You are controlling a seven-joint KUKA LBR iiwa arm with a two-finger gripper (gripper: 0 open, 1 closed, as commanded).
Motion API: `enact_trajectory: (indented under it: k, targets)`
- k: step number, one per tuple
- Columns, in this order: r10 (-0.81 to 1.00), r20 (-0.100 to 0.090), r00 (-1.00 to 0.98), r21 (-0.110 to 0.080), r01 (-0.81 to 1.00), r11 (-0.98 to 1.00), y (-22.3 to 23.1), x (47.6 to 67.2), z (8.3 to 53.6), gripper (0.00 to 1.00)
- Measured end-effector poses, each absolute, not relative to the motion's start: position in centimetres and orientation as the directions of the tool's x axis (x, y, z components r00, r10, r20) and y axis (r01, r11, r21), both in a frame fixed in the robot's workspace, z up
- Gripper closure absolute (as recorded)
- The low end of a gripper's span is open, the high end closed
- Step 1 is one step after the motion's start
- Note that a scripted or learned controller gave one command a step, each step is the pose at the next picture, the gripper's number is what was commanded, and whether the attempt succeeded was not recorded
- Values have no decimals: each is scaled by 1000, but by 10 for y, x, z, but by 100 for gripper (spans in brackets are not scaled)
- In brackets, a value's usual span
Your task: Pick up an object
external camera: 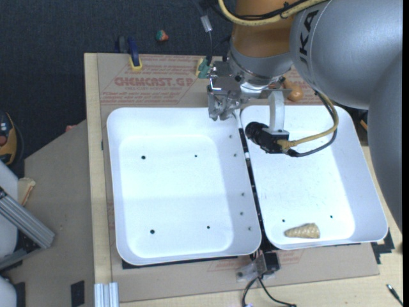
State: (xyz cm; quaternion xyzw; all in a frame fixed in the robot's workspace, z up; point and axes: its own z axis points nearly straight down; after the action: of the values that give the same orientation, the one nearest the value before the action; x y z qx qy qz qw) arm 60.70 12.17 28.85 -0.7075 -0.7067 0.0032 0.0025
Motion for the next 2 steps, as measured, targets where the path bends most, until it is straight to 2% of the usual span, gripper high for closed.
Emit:
enact_trajectory:
  k: [1,2]
  targets:
    - [1000,1,0,2,1000,0,122,591,322,100]
    - [1000,0,-2,-8,1000,2,154,565,250,100]
